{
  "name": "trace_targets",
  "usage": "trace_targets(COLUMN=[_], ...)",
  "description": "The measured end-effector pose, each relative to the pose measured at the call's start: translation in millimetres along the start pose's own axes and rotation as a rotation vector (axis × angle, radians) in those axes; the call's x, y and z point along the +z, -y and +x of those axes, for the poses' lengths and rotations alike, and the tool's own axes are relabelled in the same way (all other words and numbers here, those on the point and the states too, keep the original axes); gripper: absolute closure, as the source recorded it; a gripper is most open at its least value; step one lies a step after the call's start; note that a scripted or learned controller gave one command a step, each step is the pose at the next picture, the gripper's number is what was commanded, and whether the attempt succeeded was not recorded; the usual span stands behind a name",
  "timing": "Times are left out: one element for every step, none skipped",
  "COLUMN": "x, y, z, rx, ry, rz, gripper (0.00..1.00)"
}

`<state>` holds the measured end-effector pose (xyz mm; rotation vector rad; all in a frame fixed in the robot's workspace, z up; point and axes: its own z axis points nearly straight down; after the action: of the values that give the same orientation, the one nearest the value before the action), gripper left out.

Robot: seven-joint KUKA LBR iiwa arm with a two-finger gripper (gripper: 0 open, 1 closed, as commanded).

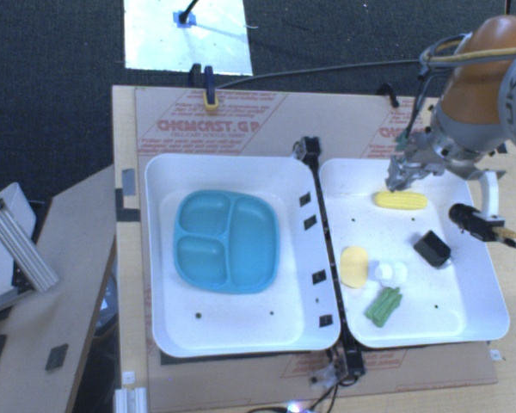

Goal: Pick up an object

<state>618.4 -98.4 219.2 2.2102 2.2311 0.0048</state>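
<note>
The gripper (401,179) hangs at the upper right of the frame, over the far end of the right bin (490,317), its tip just above the left end of a yellow corn cob (402,200) that lies flat on the bin floor. Whether it is parted or closed cannot be told from this angle. The grey arm with its orange band (492,54) enters from the right edge.

Lower in the same bin lie a small black block (432,248), a pale yellow piece (354,267), a little white object (390,273) just beside it, and a green piece (383,306) near the front.

The left bin (163,317) holds a blue divided plate (226,240), lying flat at its middle. Black clips run down the seam between the bins.

Both bins sit on a brown protective sheet (267,123) printed with red lettering, over a wooden bench (69,231). Dark carpet (52,58) surrounds it, with a pale square sheet (187,24) at the top left and a metal rail (13,239) at the left edge.
</note>
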Motion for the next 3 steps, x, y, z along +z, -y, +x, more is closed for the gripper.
trace_targets(x=[-3.5,4.8,-8.9], y=[-5.6,-7.0,-5.2], z=[45.8,103.3,160.1], rx=[0.0,-0.001,-0.001], ry=[0.0,-0.001,-0.001], rz=[0.001,0.002,0.001], gripper=[1.0,1.0,1.0])
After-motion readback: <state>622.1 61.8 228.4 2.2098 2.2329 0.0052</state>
